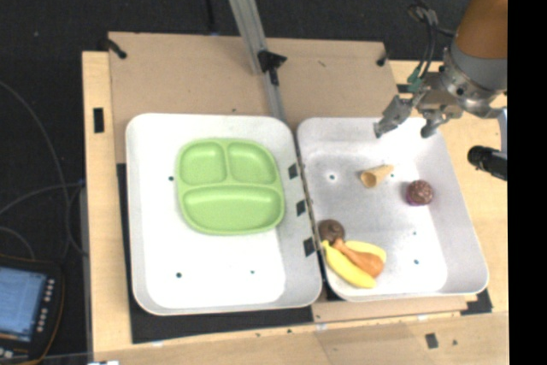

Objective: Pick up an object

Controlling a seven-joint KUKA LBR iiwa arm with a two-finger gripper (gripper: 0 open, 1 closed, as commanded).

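Note:
My gripper [408, 124] hangs open over the far edge of the right bin [389, 278], with nothing between its fingers. Below it in the bin lie a small tan cone-shaped piece [375, 175] and a dark purple round fruit [419, 192]. At the bin's near left corner a brown round item [330, 230] sits beside a yellow banana [344, 269] and an orange carrot-like piece [363, 257] lying together.
The left bin [154, 269] holds a green divided plate [231, 186]. A slanted metal pole [244, 4] rises behind the bins, ending at a black clamp [272, 61]. A black fixture [487, 160] sticks out at the right of the right bin.

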